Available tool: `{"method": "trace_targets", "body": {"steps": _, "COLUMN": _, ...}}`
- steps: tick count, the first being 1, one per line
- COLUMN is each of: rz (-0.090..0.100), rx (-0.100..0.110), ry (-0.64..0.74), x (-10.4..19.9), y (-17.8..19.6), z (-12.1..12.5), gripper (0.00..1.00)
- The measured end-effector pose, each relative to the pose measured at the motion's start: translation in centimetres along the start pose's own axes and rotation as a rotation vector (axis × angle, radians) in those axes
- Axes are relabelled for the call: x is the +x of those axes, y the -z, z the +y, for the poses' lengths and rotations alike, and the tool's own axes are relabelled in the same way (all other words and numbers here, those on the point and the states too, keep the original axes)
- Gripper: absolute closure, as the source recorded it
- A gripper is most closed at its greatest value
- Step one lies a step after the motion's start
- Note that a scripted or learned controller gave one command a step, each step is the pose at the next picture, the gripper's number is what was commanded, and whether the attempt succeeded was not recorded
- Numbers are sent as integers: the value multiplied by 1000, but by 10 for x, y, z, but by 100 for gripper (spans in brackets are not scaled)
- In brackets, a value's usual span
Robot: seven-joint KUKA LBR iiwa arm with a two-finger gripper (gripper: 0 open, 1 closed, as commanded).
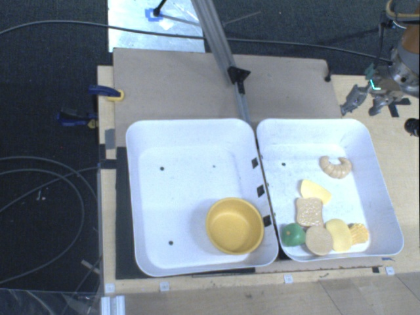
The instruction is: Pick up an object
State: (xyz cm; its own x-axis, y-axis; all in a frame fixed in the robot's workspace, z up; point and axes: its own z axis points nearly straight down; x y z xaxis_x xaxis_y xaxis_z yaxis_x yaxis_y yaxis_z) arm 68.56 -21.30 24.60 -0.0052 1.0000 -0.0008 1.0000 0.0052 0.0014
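Observation:
My gripper (366, 102) hangs at the far right, above the bench just beyond the back rim of the right bin (367, 136). It is open, with nothing between its fingers. In the right bin lie a beige curled pastry (336, 167), a yellow wedge (314, 191), a square cracker (308, 210), a green piece (293, 233), a round beige biscuit (319, 241), a pale yellow piece (338, 233) and a ridged yellow chip (358, 232). A yellow bowl (234, 225) sits in the left bin (177, 156), near its front right corner.
A slanted grey pole (216, 31) with a black clamp crosses the bench behind the bins. Blue and yellow clamps (98, 104) grip the bench's left edge. Cables lie on the dark floor at left.

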Motion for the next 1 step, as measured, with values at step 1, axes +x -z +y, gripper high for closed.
{"method": "trace_targets", "body": {"steps": 1, "rz": 0, "rx": -2, "ry": 0, "x": 0, "y": 1, "z": 0, "gripper": 0}}
